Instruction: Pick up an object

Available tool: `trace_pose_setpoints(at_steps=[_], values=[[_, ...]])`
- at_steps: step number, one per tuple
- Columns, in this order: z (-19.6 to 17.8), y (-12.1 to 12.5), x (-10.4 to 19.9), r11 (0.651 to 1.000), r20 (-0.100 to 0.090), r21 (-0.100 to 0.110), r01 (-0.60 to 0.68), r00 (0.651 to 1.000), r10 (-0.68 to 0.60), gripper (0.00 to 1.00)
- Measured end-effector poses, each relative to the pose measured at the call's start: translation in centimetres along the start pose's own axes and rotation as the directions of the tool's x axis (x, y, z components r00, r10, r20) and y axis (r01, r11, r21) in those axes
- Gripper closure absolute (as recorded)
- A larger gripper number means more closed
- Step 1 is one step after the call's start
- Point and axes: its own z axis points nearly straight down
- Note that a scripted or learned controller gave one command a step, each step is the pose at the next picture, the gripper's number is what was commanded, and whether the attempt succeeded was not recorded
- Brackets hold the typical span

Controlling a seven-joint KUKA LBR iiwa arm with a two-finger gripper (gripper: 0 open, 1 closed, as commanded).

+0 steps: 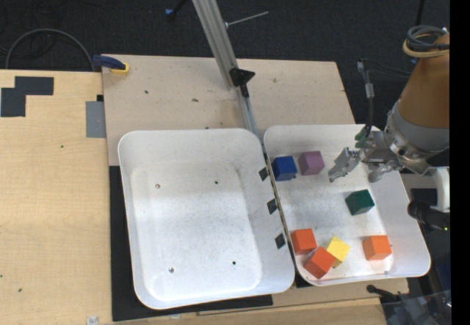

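Gripper (358,166) is hovering in the right bin (418,261), fingers spread and nothing held between them. Green cube (360,202) sits just below it, well apart from the other blocks, so it is judged the easiest pick: descent centred over it, fingers squared to its faces. Wrist detail is blurred; arm is cut off at frame edge

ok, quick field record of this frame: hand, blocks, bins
hand: hand above the right bin, fingers spread, nothing between them
nearest block: green block, just below the hand
top row: blue block beside purple block
bottom row: three orange blocks, yellow block touching one
left bin: no blocks
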Motion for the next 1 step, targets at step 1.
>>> trace_pose_setpoints(at_steps=[1], values=[[6.38,6.72,4.33,1.0,-0.001,0.002,0.015,1.0,-0.015,0.0]])
